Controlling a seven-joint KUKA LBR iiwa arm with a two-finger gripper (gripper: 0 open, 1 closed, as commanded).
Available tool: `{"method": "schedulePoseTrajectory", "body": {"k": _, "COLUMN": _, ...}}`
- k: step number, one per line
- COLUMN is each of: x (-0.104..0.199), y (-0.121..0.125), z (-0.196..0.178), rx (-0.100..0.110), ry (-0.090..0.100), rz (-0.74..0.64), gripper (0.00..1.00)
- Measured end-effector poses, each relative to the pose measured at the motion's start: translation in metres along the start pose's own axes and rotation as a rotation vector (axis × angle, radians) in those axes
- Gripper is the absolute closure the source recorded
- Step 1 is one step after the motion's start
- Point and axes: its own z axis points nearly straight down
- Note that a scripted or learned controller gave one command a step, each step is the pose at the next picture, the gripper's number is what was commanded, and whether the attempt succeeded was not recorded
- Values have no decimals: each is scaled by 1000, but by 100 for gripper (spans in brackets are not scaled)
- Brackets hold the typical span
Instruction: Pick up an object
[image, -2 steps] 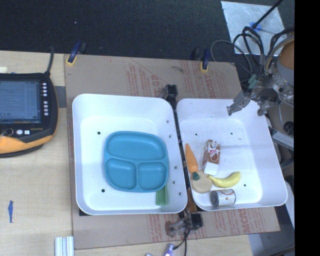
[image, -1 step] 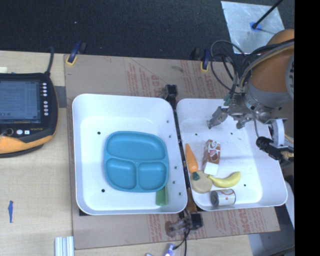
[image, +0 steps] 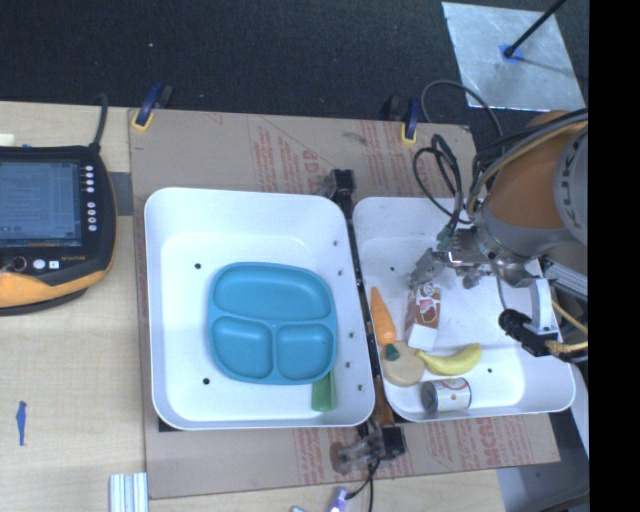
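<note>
Hand (image: 437, 262) hovers low over the snack packet (image: 425, 305) in the right bin (image: 395, 225), likely lining up; grip state unclear.

A sheet of brown cardboard (image: 250, 150) covers the pale wooden surface (image: 60, 400), held at its far edge by blue-and-yellow clamps (image: 148, 108). At the left rests a black and orange handheld control pendant (image: 45, 225), its screen lit, a black cable rising from its top. A small blue mark (image: 21, 422) lies on the surface near the front left. Beyond the surface the floor is dark carpet (image: 250, 50), with a pale grey sheet (image: 510, 55) at the top right.
</note>
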Motion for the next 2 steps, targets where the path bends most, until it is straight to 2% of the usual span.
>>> {"method": "schedulePoseTrajectory", "body": {"k": 1, "x": 12, "y": -11, "z": 39, "rx": -1, "ry": 0, "rz": 1, "gripper": 0}}
{"method": "schedulePoseTrajectory", "body": {"k": 2, "x": 10, "y": -10, "z": 27, "rx": -2, "ry": -3, "rz": -2, "gripper": 100}}
